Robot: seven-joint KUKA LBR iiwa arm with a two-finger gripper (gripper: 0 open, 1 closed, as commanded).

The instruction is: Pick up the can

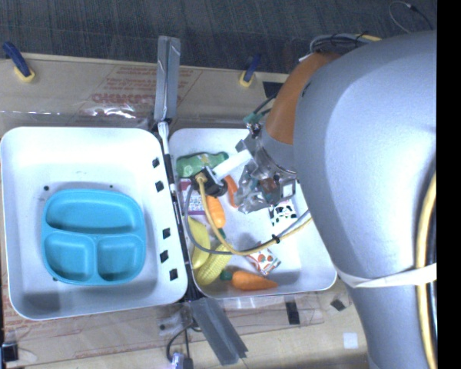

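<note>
Red print runs across the cardboard [123, 91] behind the bins, too blurred and reversed-looking to read; it may be a brand name. A small carton [194, 201] bears a label, its lettering illegible.

The big grey arm [369, 152] covers the right side of the right bin [215, 138], so whatever lies there is hidden. At the gripper [255, 193], metal parts blur together and the fingers cannot be made out. No can is discernible among the clutter.
</note>
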